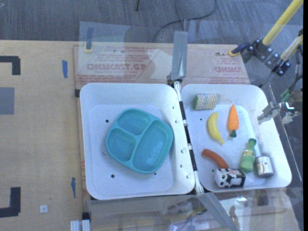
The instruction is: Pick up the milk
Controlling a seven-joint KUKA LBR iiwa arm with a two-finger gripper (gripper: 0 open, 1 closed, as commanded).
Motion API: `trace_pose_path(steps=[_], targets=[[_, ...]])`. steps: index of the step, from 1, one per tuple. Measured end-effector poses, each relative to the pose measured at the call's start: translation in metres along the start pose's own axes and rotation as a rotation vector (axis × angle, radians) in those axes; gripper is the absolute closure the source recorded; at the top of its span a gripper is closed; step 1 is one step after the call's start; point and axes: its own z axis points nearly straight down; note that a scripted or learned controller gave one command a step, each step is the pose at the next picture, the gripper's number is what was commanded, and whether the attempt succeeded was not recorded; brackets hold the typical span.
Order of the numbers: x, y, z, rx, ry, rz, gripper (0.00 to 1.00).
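Camera view: I see the milk (229,177) in the right bin (226,87), on a wooden bench (38,153). Grey carpet (57,8) lies behind. I cannot tell the gripper's state.

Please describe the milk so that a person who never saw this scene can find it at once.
Look in the right bin, at its near edge. The milk lies there, just below the red sausage and left of the green bottle. It alone is white with black cow patches.
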Motion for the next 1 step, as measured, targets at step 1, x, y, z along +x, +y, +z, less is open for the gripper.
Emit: trace_pose_path(steps=[1], targets=[[0.0300,-0.0141,0.1440,-0.003,-0.001,-0.169,0.00]])
